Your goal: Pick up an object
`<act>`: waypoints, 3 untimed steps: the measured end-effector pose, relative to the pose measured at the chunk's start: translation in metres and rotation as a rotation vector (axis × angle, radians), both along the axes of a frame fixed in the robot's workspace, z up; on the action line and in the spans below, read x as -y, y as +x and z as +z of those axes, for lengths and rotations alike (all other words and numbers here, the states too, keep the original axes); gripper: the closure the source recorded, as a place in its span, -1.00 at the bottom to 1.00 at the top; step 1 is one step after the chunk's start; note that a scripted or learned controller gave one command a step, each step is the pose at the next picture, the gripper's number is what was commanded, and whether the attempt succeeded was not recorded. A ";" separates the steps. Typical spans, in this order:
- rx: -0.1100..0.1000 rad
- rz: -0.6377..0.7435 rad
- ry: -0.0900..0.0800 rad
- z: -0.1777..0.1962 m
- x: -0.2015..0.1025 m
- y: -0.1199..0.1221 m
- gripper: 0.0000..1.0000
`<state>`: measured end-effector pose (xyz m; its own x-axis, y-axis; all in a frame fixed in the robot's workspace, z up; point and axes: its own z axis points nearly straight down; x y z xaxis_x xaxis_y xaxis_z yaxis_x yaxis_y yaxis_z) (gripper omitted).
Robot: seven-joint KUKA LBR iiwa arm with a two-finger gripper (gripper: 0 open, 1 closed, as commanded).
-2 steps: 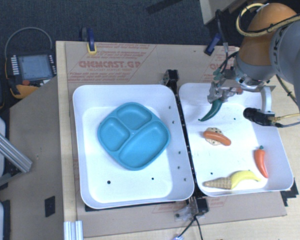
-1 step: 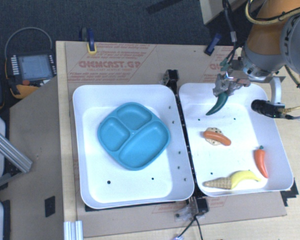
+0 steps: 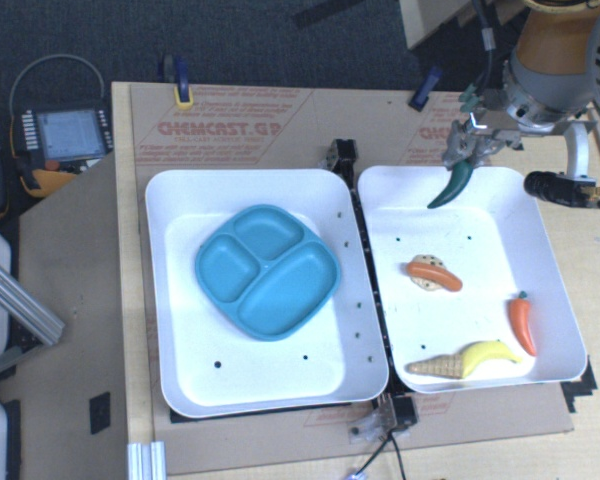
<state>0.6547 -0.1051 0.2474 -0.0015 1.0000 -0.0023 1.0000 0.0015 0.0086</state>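
Note:
My gripper hangs above the far edge of the right bin, shut on a dark green pepper-shaped object that dangles down and to the left from its fingers, lifted off the bin floor. On the right bin's floor lie a hot dog near the middle, a carrot at the right side, a banana and an ice cream cone along the near edge.
The left bin holds a blue divided plate. A black clamp sits between the bins at the far edge. A black fixture juts in by the right bin's far right corner.

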 end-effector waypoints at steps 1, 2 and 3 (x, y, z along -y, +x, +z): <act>-0.012 0.002 0.004 -0.009 -0.039 -0.021 1.00; -0.013 0.004 0.005 -0.020 -0.089 -0.051 1.00; -0.014 0.003 0.005 -0.031 -0.135 -0.079 1.00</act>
